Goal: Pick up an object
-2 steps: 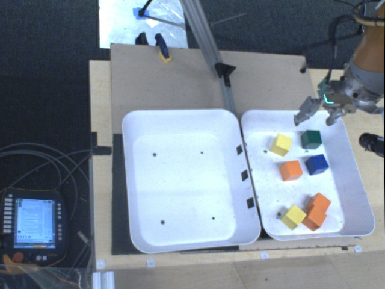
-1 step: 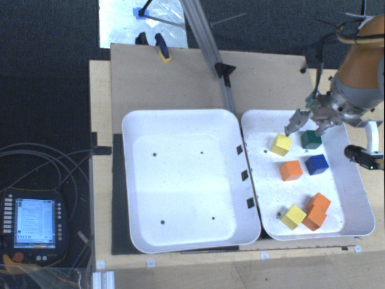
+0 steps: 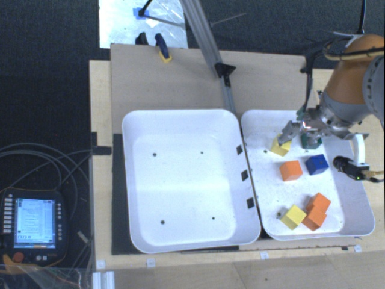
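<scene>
- Camera view is showing the grey arm's claw (image 3: pixel 299 132) hanging low over the far part of the right-hand shallow white bin (image 3: pixel 352 221); whether it is open or closed, I cannot tell.
- A small yellow block (image 3: pixel 280 147) is lying just left of the claw and slightly nearer, seemingly touching it, not visibly gripped.
- An orange cube (image 3: pixel 290 170) and a blue cube (image 3: pixel 316 164) are sitting nearer still.
- I am judging the yellow block the likeliest target, calling for a short shift left.
</scene>
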You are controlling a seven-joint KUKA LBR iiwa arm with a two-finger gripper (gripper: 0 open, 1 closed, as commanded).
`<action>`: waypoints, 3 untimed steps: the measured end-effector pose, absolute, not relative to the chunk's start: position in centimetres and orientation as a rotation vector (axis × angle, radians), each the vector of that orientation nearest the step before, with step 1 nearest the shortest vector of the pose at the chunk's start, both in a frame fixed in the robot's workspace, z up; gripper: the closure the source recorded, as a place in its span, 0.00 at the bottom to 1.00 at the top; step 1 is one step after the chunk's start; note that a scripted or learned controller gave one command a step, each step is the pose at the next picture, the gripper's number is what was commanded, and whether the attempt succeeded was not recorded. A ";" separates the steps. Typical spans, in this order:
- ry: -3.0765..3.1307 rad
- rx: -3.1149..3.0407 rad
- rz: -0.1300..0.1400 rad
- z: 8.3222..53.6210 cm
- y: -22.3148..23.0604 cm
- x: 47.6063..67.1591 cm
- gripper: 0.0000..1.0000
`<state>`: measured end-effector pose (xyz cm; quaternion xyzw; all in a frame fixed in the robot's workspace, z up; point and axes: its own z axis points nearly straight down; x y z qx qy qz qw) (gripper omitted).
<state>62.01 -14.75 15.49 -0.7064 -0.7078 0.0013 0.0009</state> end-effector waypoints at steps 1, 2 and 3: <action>-2.223 -2.217 0.004 10.3 -14.7 62.0 0.00; -2.228 -2.219 -0.004 11.8 -14.8 62.2 1.00; -2.232 -2.222 -0.008 18.3 -14.6 62.4 1.00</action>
